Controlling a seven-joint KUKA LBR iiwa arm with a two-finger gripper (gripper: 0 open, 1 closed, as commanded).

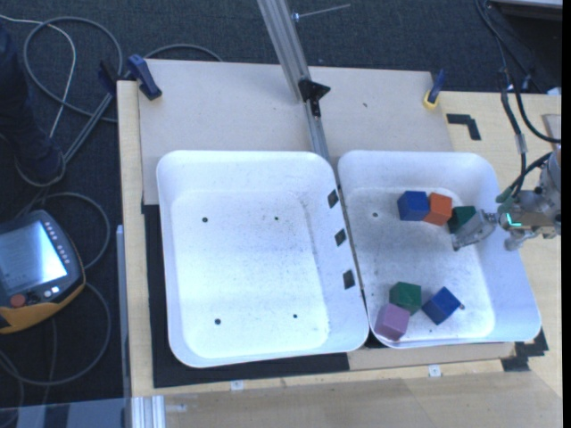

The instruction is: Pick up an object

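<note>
The right bin (500, 266) holds several small blocks. At its back, a blue cube (412, 205) and an orange cube (439, 209) touch side by side, with a dark green block (462, 216) just to their right. Near the front lie a green cube (406, 294), a second blue cube (441, 305) and a purple cube (392, 321). My gripper (467, 234) reaches in from the right edge and sits low, right beside and just in front of the dark green block. Whether it touches that block I cannot tell.
The left bin (178, 239) lies beside the right one, with a raised divider between them. A slanted metal pole (285, 43) crosses the bench behind the bins. Cables hang at the right, and a teach pendant (31, 266) lies on the floor at the left.
</note>
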